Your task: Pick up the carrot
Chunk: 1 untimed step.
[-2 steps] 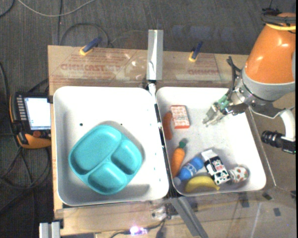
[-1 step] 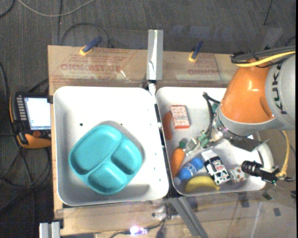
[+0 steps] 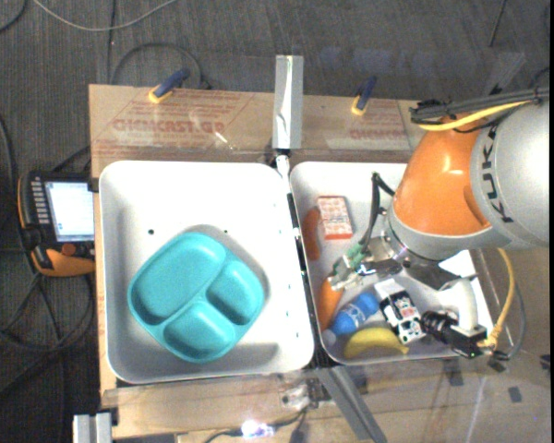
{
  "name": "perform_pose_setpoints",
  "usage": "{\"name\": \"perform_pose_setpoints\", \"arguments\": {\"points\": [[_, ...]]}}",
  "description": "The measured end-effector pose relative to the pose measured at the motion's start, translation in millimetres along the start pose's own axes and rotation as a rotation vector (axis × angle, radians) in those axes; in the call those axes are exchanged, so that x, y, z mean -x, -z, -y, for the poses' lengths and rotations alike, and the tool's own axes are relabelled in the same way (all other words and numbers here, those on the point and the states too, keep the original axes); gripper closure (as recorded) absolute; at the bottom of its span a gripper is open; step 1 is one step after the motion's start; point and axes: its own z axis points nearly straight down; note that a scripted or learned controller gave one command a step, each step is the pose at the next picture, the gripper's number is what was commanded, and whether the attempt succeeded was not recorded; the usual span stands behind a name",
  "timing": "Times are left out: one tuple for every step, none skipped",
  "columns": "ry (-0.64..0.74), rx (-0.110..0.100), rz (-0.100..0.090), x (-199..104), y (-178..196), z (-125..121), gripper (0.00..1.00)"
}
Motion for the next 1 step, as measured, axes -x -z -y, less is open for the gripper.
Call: {"name": "perform_pose_setpoints", "arguments": {"points": [[-0.195,-0.004,0.0,-49.7,-13.6,-9.3,1.0]]}}
